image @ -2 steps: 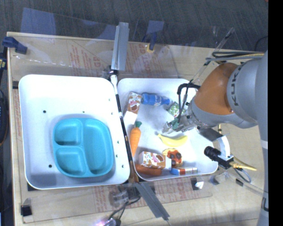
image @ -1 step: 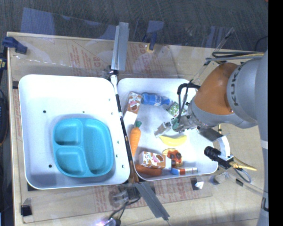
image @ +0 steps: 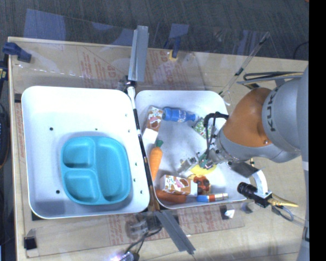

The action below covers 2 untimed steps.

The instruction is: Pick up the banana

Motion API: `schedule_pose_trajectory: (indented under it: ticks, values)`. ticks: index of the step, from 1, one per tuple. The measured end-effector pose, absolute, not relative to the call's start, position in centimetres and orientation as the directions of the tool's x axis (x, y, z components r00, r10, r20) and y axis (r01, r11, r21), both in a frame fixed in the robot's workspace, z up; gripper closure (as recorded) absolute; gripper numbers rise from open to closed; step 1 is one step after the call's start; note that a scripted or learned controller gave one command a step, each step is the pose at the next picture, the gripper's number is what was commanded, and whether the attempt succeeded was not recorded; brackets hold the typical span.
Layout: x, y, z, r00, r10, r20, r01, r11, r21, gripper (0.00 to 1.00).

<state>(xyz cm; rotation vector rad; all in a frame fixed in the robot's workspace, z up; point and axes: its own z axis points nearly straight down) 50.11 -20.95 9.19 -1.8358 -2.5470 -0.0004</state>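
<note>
Item: grey arm with orange band (image: 250, 125), reaching into the right shallow white bin (image: 179, 98); gripper (image: 205, 161) low over the clutter. State of its fingers: cannot tell.

Task object: yellow banana (image: 197, 174), a small part showing just below the gripper, near the bin's front right, partly covered.

Neighbours: orange carrot (image: 155, 157) to the left; printed snack carton (image: 177, 184) and dark red-and-black item (image: 204, 186) touching or just beside the banana; blue plastic bottle (image: 178, 115) at the back.

Left bin: blue divided plastic tray (image: 96, 169).

Risks, judged: crowding may make the fingers catch the carton instead; the hidden banana invites a shallow, slipping grip
</note>
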Motion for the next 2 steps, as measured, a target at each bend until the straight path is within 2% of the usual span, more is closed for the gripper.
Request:
schedule_pose_trajectory:
  ticks: [1, 2]
  values:
    - [50.2, -21.0, 10.3, -0.321, 0.947, 0.000, 0.947, 0.321, 0.000, 1.00]
    - [54.2, -16.6, 20.6, -0.043, 0.999, 0.000, 0.999, 0.043, 0.000, 1.00]
